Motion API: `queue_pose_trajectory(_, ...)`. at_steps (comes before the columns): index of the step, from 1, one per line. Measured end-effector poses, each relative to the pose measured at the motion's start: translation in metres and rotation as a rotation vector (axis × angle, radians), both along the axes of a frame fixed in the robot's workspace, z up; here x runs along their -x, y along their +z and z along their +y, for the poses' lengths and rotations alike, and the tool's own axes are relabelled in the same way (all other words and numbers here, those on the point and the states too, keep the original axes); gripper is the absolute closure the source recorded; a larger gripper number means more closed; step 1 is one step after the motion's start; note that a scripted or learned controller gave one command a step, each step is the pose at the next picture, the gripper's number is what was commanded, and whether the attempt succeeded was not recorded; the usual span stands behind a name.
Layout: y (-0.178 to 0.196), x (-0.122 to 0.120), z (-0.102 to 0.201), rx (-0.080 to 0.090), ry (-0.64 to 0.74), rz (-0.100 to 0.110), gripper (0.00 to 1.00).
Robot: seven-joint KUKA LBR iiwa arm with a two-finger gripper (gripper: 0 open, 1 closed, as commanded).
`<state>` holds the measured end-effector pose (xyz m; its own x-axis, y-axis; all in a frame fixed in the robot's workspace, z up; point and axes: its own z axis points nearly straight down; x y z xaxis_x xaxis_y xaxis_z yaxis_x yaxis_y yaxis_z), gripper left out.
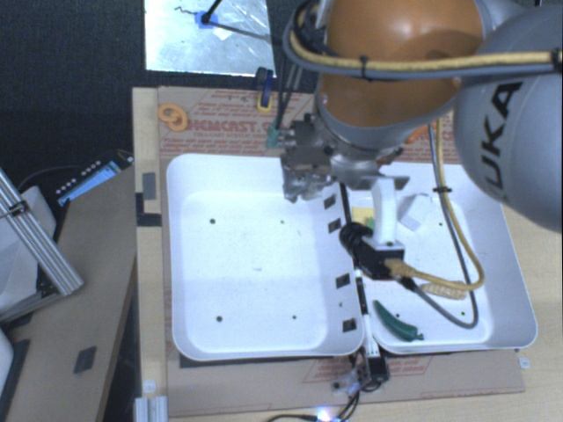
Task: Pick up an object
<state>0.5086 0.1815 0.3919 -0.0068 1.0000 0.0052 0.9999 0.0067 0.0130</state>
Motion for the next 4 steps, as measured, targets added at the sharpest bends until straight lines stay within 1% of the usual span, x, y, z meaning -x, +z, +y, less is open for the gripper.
queue_pose_trajectory(1, 0.037, 0.023, 0.007, 0.003, 0.000, 0.008, 1.00)
queue_pose_trajectory(2, -0.099, 0.024, 0.045, 0.010, 0.000, 0.026, 1.00)
queue_pose_trajectory(3, -0.222, 0.025, 0.052, 0.011, -0.005, 0.026, 1.00)
queue_pose_trajectory(4, -0.197, 0.022, 0.053, 0.004, -0.007, 0.012, 1.00)
